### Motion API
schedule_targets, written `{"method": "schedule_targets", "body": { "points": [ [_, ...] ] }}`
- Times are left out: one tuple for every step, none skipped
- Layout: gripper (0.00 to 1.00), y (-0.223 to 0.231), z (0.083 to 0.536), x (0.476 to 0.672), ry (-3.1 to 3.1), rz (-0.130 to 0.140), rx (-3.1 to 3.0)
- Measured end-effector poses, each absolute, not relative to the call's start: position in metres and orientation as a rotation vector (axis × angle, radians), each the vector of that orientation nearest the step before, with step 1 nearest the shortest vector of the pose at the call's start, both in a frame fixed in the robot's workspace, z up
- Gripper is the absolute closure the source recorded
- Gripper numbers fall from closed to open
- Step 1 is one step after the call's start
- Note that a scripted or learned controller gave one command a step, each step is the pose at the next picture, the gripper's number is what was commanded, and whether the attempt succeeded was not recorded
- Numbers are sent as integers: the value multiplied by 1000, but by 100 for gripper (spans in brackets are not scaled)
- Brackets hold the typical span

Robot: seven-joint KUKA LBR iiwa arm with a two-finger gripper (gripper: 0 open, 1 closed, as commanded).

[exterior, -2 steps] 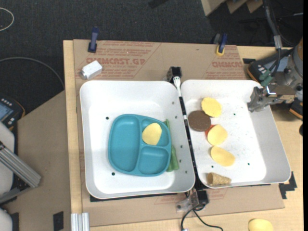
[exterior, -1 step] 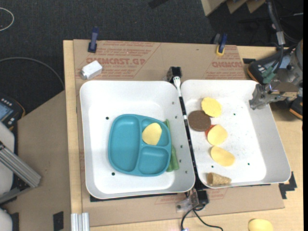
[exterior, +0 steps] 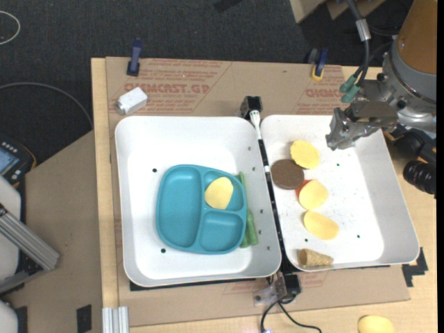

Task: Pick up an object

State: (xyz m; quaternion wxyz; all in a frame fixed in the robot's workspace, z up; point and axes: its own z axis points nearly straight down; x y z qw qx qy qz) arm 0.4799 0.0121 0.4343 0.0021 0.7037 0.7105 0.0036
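Dark carpet floor (exterior: 62, 33), cardboard-topped bench (exterior: 208, 82), blue clamps (exterior: 134, 57)

A flat brown cardboard sheet (exterior: 208, 82) with faded red print covers the bench. Two clamps hold its far edge: a blue clamp (exterior: 134, 57) at 11 o'clock and a blue-and-yellow clamp (exterior: 319, 62) at 1 o'clock. A small white block (exterior: 132, 100) lies on the sheet at 10 o'clock. Dark carpet (exterior: 104, 12) lies beyond, with a thin white cable loop (exterior: 8, 25) at upper left.
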Motion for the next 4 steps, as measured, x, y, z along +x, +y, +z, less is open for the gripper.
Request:
{"method": "schedule_targets", "body": {
  "points": [
    [100,106,314,478,2234,-8,2217],
    [100,11,225,478,2215,-14,2237],
    [100,25,427,481,2215,27,2209],
    [100,12,330,479,2221,-8,2228]
  ]
}}
